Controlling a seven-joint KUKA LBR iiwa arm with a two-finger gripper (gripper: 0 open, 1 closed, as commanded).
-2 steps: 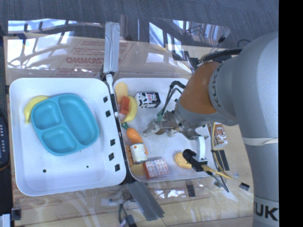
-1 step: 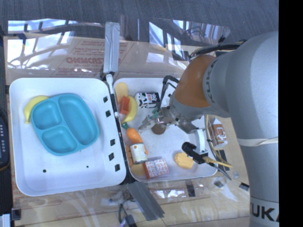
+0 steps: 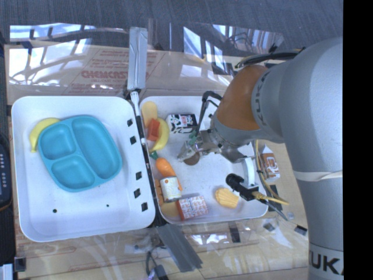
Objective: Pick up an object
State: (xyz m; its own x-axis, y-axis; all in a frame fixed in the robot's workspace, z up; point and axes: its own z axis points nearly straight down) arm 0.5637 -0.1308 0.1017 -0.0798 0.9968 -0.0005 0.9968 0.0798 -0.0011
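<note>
Arm low over the right bin (image 3: 205, 214), gripper (image 3: 191, 151) near its middle.
How far its grasp is open cannot be told, nor whether it has anything; a black-and-white carton (image 3: 181, 122) lies just beyond it; an orange carrot-like piece (image 3: 165, 167) and a small can (image 3: 170, 188) sit to its left; a yellow piece (image 3: 227, 198) lies nearer the front; the blue divided plate (image 3: 81, 151) rests well apart in the left bin (image 3: 35, 214).

Two bins sit side by side on the worktop (image 3: 87, 77). Left bin (image 3: 35, 214) holds a divided plate (image 3: 80, 152), banana (image 3: 39, 130) at its left. Right bin (image 3: 201, 214) holds a carton (image 3: 181, 122) far, a can (image 3: 170, 188) and box (image 3: 192, 207) near.
</note>
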